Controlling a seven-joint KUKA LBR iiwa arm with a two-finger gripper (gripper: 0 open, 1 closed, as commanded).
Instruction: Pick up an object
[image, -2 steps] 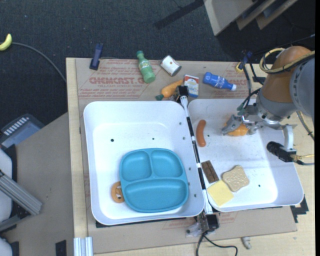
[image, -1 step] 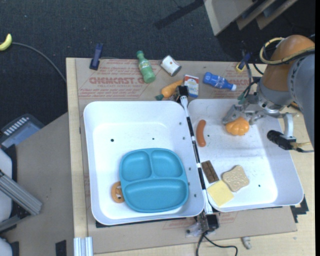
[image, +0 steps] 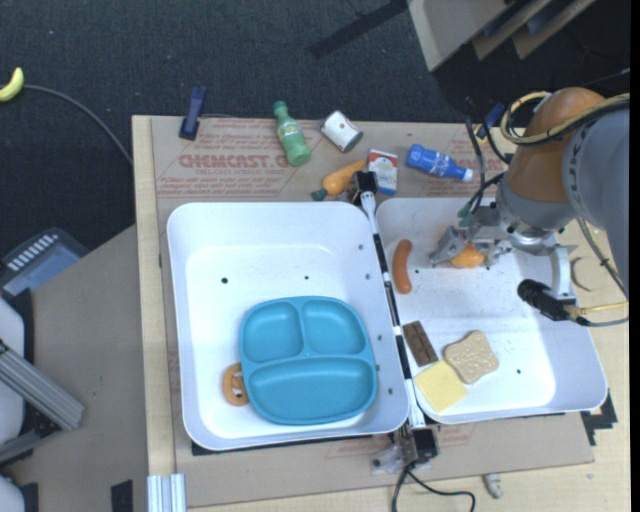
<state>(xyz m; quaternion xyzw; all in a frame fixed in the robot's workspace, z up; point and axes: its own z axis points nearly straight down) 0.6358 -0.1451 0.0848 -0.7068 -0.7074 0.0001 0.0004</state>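
Observation:
My gripper (image: 467, 248) is low over the back of the right bin (image: 560, 350), reaching in from the right. A small orange object (image: 467, 259) sits between its two metal fingers, and the gripper is shut on it. Elsewhere in the same bin a reddish sausage (image: 402, 265) lies by the left wall. A brown bar (image: 420, 343), a slice of toast (image: 471, 356) and a yellow cheese slice (image: 440, 386) rest near the front left corner.
The left bin (image: 200, 250) holds a blue divided plate (image: 308, 358) with a pretzel (image: 234, 384) beside it. Behind the bins lie a green bottle (image: 292, 134), a white can (image: 341, 130), a carrot (image: 340, 180), a small carton (image: 381, 170) and a blue bottle (image: 438, 162).

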